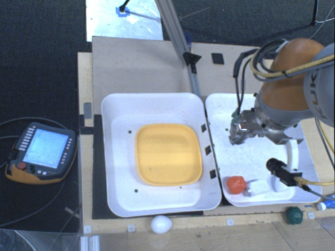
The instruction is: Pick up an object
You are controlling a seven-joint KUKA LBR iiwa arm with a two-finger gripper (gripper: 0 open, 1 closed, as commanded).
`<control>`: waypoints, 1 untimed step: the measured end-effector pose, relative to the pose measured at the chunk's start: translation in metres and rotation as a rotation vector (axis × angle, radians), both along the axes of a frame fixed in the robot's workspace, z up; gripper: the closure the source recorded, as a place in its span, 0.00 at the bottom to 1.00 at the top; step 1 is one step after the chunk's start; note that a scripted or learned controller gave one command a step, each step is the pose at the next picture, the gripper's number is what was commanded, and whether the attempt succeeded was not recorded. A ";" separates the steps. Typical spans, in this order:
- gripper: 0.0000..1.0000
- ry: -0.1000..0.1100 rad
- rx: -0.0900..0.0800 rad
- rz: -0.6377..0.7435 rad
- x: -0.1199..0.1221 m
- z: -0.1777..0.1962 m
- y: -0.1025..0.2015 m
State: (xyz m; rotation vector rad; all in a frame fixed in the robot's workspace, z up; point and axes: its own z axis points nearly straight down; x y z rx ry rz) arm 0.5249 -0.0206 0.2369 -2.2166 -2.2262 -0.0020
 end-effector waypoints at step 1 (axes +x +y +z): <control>1.00 0.000 0.000 0.000 0.002 -0.002 0.046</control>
